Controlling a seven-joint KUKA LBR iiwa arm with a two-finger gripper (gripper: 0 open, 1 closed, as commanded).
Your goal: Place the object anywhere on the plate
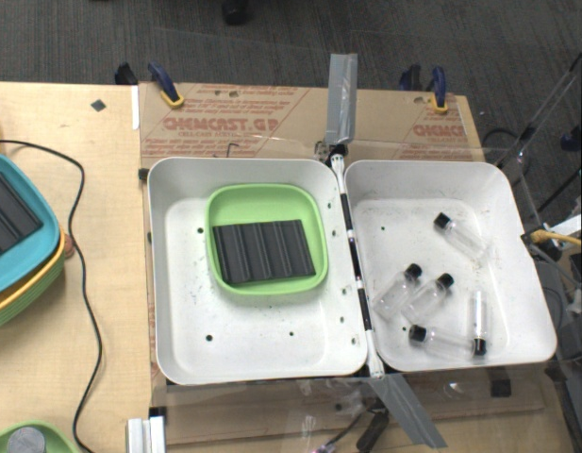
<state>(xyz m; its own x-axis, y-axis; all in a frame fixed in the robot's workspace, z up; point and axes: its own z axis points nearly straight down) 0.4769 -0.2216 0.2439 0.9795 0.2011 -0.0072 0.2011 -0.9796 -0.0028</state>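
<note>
Right now I'm seeing five clear vials (441, 295) lying in the right bin (517, 347), the green plate (267, 206) sitting in the left bin (243, 352).

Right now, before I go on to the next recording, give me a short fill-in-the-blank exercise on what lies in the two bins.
1. The green plate sits in the ____ bin.
2. The dark ribbed mat lies on the ____.
3. The clear vials have caps coloured ____.
4. The vials lie in the ____ bin.

Missing words: left; plate; black; right
</note>
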